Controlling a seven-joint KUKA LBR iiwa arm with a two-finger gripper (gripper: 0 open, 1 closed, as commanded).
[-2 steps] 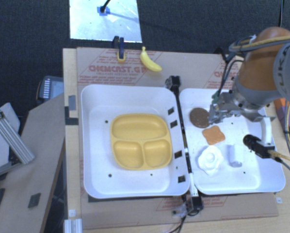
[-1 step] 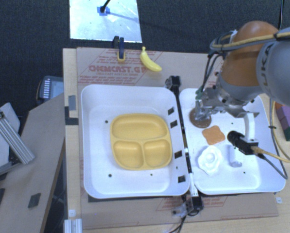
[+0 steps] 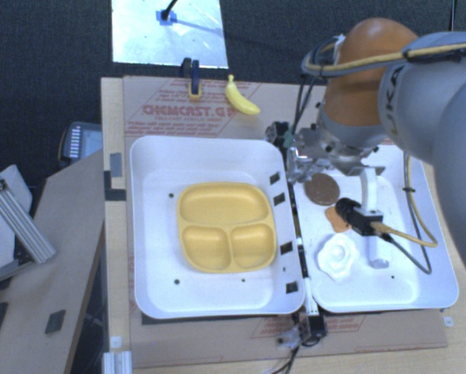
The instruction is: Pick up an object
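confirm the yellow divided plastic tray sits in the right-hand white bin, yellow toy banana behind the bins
No: the camera view shows the yellow divided plastic tray in the left-hand white bin; the yellow toy banana does lie behind the bins.

Single fixed camera above bench (image 3: 77, 209) — slanted downward view, left bin (image 3: 151, 240), right bin (image 3: 424, 275) both framed.

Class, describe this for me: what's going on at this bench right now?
A grey arm reaches over one bin, its end effector low at that bin's far corner, beside a brown disc. A white egg-like piece lies nearer the front of that bin. The other bin holds a yellow tray, and a banana lies behind the bins.
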